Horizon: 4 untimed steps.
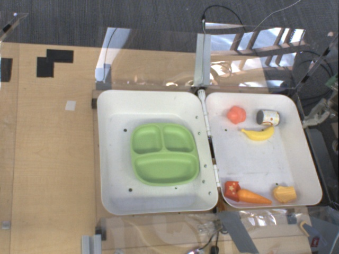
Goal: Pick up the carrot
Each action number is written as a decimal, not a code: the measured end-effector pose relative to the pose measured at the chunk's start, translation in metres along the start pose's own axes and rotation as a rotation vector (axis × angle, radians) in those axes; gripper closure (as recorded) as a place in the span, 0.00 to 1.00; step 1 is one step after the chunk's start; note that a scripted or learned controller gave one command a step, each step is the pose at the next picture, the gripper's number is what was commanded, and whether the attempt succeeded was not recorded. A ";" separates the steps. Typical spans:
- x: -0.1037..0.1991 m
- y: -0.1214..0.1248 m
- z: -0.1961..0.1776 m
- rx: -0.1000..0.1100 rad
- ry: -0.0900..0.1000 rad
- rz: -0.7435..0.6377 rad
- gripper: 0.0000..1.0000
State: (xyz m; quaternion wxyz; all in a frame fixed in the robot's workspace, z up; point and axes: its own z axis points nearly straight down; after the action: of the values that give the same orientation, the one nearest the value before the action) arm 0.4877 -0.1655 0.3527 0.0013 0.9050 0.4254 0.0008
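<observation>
The carrot (253, 197) is orange and tapered. It lies along the near edge of the right bin (265, 157), its thick end toward the bin's near left corner. A small red piece (231, 188) touches that thick end.
In the right bin also lie a yellow-orange chunk (285, 194) near the front right, a banana (258, 134), a red tomato (237, 115) and a small can (268, 117) at the back. The left bin (114, 142) holds a green divided plate (164, 154).
</observation>
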 end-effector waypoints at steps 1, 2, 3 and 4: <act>0.027 0.033 0.003 -0.001 0.001 -0.198 0.00; -0.013 0.011 -0.058 -0.002 0.001 0.244 0.00; -0.031 0.025 -0.021 0.001 -0.001 0.670 0.00; -0.031 0.026 -0.040 0.000 0.000 0.669 0.00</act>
State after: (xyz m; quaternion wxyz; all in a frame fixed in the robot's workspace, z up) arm 0.4876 -0.2057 0.3927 0.0008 0.9945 0.1046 0.0011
